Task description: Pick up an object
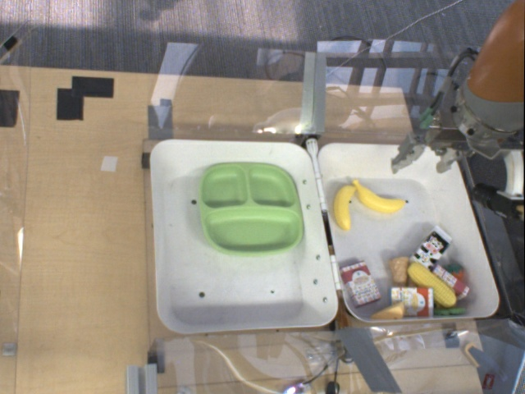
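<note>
end effector (423, 161) spread, ungripping, above bananas (365, 201); carton (359, 282) label unreadable.

So I've got two bins side by side mid-frame. The left bin (172, 220) has a divided plate (250, 208) in its middle. The right bin (459, 212) has two bananas (365, 201) up top, with a pile of small packets and a corn cob (432, 284) along its lower edge.

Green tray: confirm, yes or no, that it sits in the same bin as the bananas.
No: the green tray lies in the left bin, while the bananas lie in the right bin.
</note>
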Robot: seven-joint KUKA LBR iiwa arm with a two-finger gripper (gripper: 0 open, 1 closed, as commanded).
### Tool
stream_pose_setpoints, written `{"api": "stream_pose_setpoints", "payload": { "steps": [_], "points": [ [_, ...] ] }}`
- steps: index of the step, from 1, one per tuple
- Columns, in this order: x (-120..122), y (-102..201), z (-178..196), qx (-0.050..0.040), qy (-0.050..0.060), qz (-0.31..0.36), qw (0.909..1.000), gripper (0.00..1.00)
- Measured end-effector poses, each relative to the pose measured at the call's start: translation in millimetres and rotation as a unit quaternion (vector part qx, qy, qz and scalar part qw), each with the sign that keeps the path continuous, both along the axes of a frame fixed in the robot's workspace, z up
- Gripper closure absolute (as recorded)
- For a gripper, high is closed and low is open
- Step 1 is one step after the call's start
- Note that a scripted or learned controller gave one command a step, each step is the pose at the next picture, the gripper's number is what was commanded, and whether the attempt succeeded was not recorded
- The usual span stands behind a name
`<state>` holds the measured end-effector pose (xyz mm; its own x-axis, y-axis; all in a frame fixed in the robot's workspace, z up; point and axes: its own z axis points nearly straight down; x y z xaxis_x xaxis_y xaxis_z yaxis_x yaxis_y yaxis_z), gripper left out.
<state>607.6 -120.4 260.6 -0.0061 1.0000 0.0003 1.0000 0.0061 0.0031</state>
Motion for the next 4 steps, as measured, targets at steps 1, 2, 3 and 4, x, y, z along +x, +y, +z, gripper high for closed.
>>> {"api": "stream_pose_setpoints", "payload": {
  "steps": [1, 2, 3, 4],
  "points": [
    [21.7, 11.1, -108.0, -0.0002, 0.000, 0.051, 0.9987, 0.00],
    [42.2, 25.2, -155.1, -0.0023, -0.014, 0.069, 0.9975, 0.00],
    [25.1, 31.7, -156.6, -0.0049, -0.021, 0.084, 0.9963, 0.00],
    [25.7, 32.7, -146.8, -0.0042, -0.021, 0.084, 0.9962, 1.00]
  ]
}}
